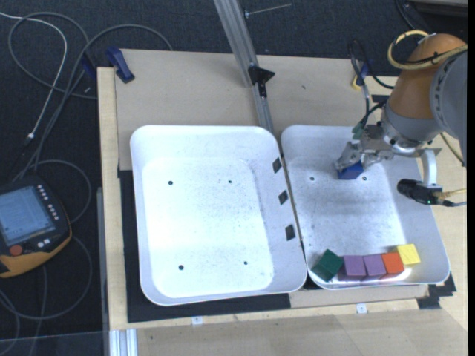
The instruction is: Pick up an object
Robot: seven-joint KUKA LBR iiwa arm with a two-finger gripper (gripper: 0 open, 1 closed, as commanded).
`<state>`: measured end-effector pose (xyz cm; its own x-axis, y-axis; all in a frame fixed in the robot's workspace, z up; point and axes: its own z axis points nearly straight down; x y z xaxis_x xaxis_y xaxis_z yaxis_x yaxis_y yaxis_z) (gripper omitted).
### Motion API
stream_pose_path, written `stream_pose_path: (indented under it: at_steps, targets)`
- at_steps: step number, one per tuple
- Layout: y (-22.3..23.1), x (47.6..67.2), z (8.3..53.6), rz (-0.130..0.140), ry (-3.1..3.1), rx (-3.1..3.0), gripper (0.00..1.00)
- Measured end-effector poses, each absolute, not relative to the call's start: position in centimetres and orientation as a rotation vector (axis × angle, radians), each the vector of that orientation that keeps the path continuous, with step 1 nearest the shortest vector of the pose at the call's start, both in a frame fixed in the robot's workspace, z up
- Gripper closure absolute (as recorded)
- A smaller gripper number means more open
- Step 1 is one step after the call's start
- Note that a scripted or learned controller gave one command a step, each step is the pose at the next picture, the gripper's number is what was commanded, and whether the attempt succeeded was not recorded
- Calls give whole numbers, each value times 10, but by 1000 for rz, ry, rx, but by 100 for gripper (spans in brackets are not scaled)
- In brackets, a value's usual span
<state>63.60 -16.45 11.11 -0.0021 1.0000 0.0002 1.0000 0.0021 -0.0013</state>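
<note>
Blue small block [349,170] sits pinched between my gripper [353,163] fingers, over the right white plastic bin [326,199]; coloured cubes [367,264] line its near wall, likely slid there.

Arm [434,80] cut off by picture's right edge; gripper [355,162] partly covers blue object [350,172], fingertip contact too small to tell; handheld pendant [28,227] cropped at left edge; metal pole [236,43] runs out past top edge.
</note>
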Motion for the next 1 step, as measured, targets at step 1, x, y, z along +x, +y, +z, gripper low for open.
stream_pose_path:
  at_steps: [1]
  targets:
    - [-102,645,239,-11,-2233,-2220,100]
